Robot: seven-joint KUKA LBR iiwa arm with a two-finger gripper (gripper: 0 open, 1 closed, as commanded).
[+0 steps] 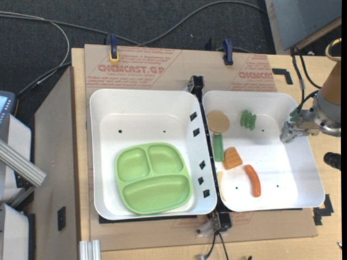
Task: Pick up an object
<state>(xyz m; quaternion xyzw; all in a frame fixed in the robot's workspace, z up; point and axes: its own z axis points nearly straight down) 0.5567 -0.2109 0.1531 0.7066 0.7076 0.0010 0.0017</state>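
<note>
Left bin [103, 145] keeps only a green tray [153, 177], lying flat. Right bin [303, 199] gathers the pickables near its left wall: brown disc [218, 122], green stick [217, 147], orange wedge [232, 158], sausage [253, 180], broccoli [248, 119]. Claw [289, 132] hangs over the right rim, nothing gripped; spread or shut, cannot tell.

One fixed camera: you look down aslant on both bins, left bin [103, 145], right bin [293, 167], probably from mid-height.
</note>
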